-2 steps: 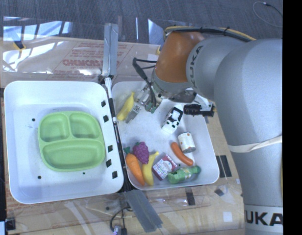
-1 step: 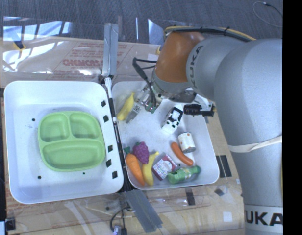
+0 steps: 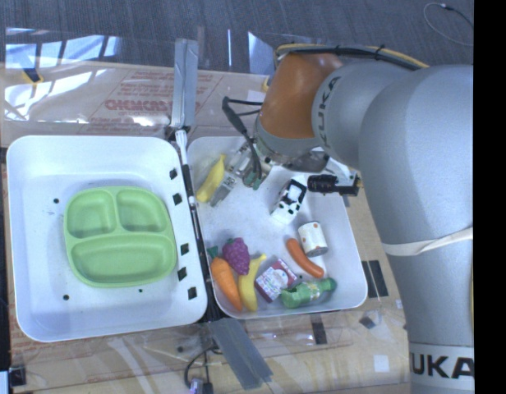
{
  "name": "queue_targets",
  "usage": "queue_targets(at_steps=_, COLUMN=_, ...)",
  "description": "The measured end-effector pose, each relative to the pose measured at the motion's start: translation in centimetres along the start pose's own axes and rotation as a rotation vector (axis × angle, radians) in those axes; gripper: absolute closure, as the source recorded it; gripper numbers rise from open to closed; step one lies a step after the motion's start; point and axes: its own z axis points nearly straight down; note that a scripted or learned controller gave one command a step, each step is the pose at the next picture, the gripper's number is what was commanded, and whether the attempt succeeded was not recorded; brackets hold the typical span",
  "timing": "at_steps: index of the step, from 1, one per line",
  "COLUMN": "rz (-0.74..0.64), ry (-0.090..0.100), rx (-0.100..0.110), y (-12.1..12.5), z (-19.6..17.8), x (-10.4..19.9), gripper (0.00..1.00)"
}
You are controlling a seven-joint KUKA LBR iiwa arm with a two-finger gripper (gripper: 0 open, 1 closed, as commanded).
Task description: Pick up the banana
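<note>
From the left I see the green plate [image 3: 117,235] in the left bin [image 3: 31,302], then the banana [image 3: 210,179] at about 10 o'clock in the right bin [image 3: 351,290]. The gripper [image 3: 235,175] sits just beside it at its 3 o'clock, jaws apart and holding nothing. I judge this the approach step; next I need the jaws around the banana before closing.

We count two bananas [image 3: 210,179] [image 3: 250,284], two carrots [image 3: 224,279] [image 3: 305,258], one grape bunch [image 3: 236,254] and one green plate [image 3: 119,235].

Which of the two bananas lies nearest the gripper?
The banana at the right bin's far left corner, beside the gripper; the other banana lies among the near-edge toys.
</note>
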Motion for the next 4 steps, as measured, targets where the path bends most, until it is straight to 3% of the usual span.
queue_targets(at_steps=4, rz=0.000, ry=0.000, rx=0.000, y=0.00, z=0.00, x=0.00, gripper=0.00)
